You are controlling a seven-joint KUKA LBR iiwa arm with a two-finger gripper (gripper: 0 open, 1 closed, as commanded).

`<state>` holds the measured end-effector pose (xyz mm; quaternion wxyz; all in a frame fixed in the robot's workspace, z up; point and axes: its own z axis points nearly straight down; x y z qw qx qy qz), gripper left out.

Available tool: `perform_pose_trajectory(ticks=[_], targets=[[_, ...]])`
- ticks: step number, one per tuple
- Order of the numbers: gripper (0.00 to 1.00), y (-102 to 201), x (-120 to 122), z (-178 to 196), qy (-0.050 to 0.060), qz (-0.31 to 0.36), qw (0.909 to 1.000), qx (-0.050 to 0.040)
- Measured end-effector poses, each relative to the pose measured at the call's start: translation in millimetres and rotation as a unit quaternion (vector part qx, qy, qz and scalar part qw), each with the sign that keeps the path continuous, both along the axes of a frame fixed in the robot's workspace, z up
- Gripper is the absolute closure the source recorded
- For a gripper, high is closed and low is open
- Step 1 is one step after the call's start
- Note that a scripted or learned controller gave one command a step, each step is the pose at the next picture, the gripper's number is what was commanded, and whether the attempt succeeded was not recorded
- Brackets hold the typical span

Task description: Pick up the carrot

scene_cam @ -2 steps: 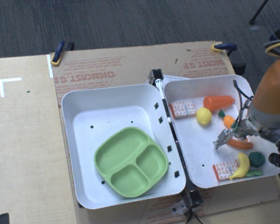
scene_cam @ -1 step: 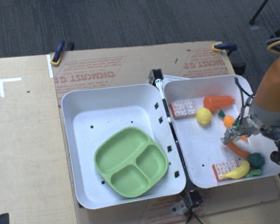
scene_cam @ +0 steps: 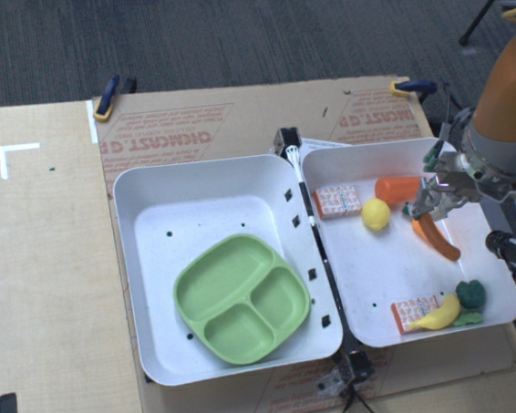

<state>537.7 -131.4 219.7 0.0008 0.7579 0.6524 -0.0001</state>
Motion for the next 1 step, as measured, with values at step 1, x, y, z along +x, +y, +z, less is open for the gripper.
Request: perform_pose_trajectory(ticks=[1], targets=[[1.00, -0.2, 1.0, 9.4, 0.000, 0.002, 1.0000, -0.0007]])
